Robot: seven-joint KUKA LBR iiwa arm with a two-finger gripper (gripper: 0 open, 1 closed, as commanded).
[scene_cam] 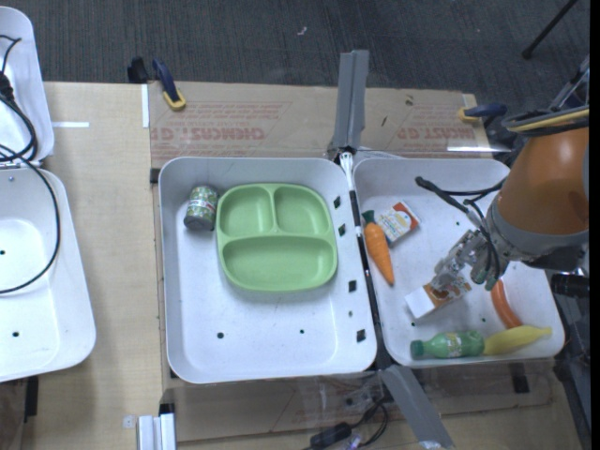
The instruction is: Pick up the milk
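I work in a robot lab: my worktop (103, 111) bears two white bins (187, 345), clamps (167, 84), cables (28, 139), toy food.

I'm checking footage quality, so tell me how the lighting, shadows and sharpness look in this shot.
Camera view: light is even and soft, with faint shadows under the green plate and carrot; no harsh glare on the white bins; the gripper over the milk carton looks slightly blurred, and small labels are unreadable.

Both white bins (187, 336) look smooth plastic (faintly glossy); the green plate (277, 237) matt plastic; the surface (112, 157) pale wood.
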